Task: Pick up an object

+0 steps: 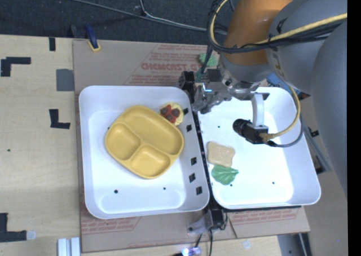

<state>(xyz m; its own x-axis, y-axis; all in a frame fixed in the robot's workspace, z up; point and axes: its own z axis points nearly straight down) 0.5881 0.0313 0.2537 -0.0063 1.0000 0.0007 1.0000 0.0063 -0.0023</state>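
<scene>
A yellow divided plate (144,141) lies in the left bin (101,193). A small red and dark object (172,113) sits by the plate's far right corner. In the right bin (282,190) lie a tan slice of toast (220,153) and a green leaf piece (225,175) just in front of it. My gripper (204,100) hangs over the wall between the two bins at their far end, close to the small red object. The wrist body hides its fingers.
A black cylindrical part with a yellow cable (251,131) hangs from the arm over the right bin. The grey and orange arm (265,18) covers the far right. Cardboard (141,63) lies under the bins. Black clips (193,162) line the shared wall.
</scene>
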